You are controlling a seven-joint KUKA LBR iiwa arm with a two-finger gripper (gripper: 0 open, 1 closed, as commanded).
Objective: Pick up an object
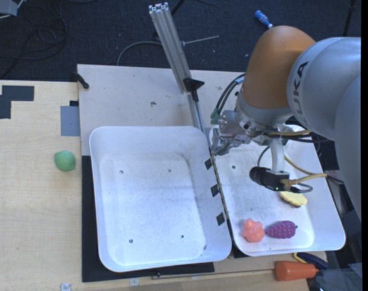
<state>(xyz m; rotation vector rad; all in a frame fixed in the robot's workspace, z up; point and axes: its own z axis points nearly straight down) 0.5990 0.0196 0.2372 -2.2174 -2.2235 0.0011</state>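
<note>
The arm [329,83] is smooth grey with a glossy orange band; dark lettering on the grey shell seems to read "KUKA", though it is skewed and partly cut off. The gripper [222,139] is a cluster of bare metal and cables over the upper left corner of the right bin [329,235]; whether it is open or closed, or has hold of anything, cannot be told. Both bins are shallow white plastic with rounded corners; the left bin [147,187] has a faintly speckled floor. In the right bin, near its lower edge, a knobbly pink lump [253,230] lies just beside a bumpy purple grape cluster [281,229]; a smooth yellow curved piece [293,198] lies above them. A matte green ball [65,160] rests on the pale wood bench [26,223].
</note>
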